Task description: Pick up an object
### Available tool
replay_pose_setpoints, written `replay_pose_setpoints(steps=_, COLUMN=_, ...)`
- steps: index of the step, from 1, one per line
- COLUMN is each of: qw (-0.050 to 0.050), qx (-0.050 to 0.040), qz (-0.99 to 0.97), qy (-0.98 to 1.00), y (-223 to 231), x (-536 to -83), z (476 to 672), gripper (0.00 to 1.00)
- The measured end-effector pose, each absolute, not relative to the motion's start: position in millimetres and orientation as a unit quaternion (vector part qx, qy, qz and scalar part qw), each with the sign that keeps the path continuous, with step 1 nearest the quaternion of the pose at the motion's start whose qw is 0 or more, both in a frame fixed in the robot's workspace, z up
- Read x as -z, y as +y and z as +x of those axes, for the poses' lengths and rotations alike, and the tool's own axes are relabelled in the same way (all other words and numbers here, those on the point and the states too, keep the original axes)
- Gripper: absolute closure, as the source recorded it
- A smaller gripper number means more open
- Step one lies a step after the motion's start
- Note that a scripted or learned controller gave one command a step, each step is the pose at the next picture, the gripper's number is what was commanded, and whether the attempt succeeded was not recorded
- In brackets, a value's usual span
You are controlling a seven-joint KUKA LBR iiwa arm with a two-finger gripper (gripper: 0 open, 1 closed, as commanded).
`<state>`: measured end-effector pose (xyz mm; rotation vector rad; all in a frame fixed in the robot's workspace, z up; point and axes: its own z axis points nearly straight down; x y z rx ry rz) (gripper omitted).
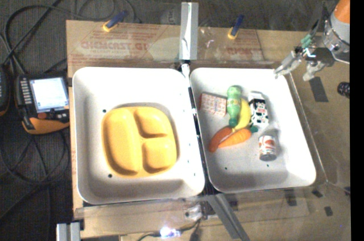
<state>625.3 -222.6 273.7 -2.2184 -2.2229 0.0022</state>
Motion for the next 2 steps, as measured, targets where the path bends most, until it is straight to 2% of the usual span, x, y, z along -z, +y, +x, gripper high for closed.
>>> replay_pose_setpoints(steps=1, qw=0.001, qx=-0.0003, qz=-0.712, qy=-0.702, y=-189, x=-291, z=584.0, gripper=0.0)
replay_pose_setpoints(steps=2, qw=-0.007, qx=0.0022, qz=-0.703, qy=-0.711, y=-148, x=-129, z=622.6, gripper=0.0)
